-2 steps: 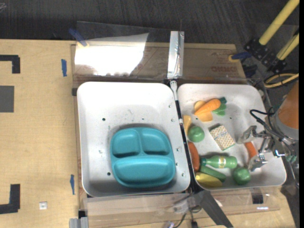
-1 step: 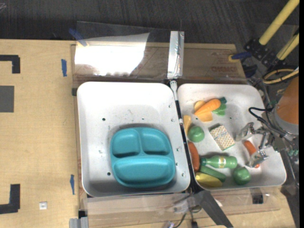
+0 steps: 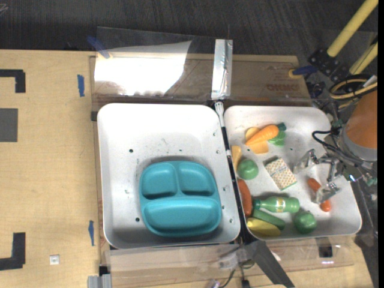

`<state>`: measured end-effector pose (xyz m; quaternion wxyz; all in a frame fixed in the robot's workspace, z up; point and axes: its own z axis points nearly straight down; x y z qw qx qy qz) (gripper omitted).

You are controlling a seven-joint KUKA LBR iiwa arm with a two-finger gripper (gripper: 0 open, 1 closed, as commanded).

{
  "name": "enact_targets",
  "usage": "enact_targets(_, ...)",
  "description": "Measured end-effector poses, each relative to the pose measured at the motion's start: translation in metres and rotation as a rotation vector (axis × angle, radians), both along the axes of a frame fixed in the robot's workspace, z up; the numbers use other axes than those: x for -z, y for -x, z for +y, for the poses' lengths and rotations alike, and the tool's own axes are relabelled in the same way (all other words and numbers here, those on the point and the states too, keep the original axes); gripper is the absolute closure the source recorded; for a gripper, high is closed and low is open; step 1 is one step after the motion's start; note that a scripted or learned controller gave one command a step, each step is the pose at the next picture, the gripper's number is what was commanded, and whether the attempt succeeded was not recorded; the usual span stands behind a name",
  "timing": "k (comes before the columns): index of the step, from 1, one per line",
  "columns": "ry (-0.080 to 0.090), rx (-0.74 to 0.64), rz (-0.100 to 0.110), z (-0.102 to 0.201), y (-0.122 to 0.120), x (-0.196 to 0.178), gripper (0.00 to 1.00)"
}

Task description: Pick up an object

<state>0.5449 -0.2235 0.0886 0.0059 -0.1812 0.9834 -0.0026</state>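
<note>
The metal two-finger pincer (image 3: 321, 176) is seen spread wide, low in the right white bin (image 3: 300, 116); a small orange-red toy piece (image 3: 314, 184) is lying between its fingers, ungripped.

A dark carpeted floor (image 3: 180, 5) is seen beyond a tan wooden bench (image 3: 42, 161) marked with black tape (image 3: 15, 80).

Teal tray (image 3: 179, 198) in a white bin (image 3: 114, 161); orange carrot (image 3: 264, 134), green bottle (image 3: 276, 205), speckled sponge (image 3: 280, 173).
</note>
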Motion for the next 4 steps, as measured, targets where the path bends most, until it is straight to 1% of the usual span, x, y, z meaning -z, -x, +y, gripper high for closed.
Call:
enact_targets(1,-0.003,0.141,0.001,0.005,0.049,0.0,0.0)
enact_targets(2,-0.001,0.14,-0.012,0.006,0.044,-0.013,1.0)
enact_targets(3,-0.003,0.148,0.0,0.021,-0.027,-0.001,1.0)
enact_targets(4,-0.003,0.149,0.003,0.02,-0.026,0.0,0.0)
